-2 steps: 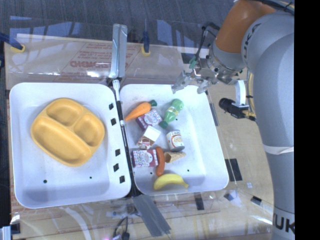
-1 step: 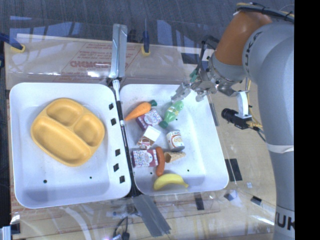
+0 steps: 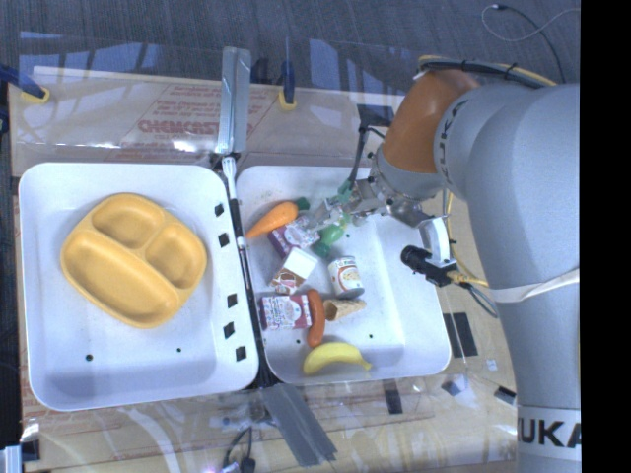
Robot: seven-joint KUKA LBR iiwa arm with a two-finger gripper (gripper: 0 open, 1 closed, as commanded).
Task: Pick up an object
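Note:
The right bin (image 3: 414,338) holds a pile of small items. A carrot (image 3: 271,219) lies at its upper left and a banana (image 3: 335,358) at its front edge. A small can (image 3: 345,276) stands near the middle, beside a white box (image 3: 299,262). A red packet (image 3: 285,311) and a red sausage-like piece (image 3: 315,320) lie just above the banana. My gripper (image 3: 343,207) reaches in from the right and hangs low over a green item (image 3: 331,232) and a crinkled silver wrapper (image 3: 304,231) at the bin's upper middle. The wrist hides what is under it.
The left bin (image 3: 59,363) holds a yellow divided plate (image 3: 133,257). A black-marked ridge (image 3: 235,284) separates the two bins. The arm's grey body (image 3: 513,195) covers the right bin's right side. A metal bar (image 3: 234,101) stands behind the bins.

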